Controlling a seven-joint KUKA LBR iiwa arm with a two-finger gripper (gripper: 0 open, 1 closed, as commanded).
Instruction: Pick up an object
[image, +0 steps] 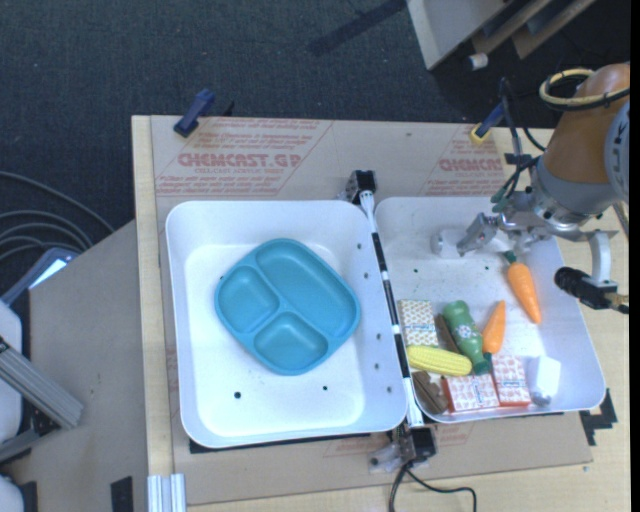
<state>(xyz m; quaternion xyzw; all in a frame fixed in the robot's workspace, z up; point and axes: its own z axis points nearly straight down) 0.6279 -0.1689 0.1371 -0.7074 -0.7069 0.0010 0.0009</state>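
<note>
Plastic toy food lies heaped at the right bin's (590, 372) near edge, light, stiff and slick; farther back the carrot (523, 290) lies alone by the right wall, orange, tapered, best pinched across its middle. Beyond it the gripper (470, 240) hangs over bare floor, fingers apparently spread, holding nothing.

Your arm (585, 140) enters at the upper right of the frame, its orange band showing above the grey wrist. The gripper (470, 240) reaches leftward from the wrist, low in the right half of the frame, nothing visible between its fingers.
</note>
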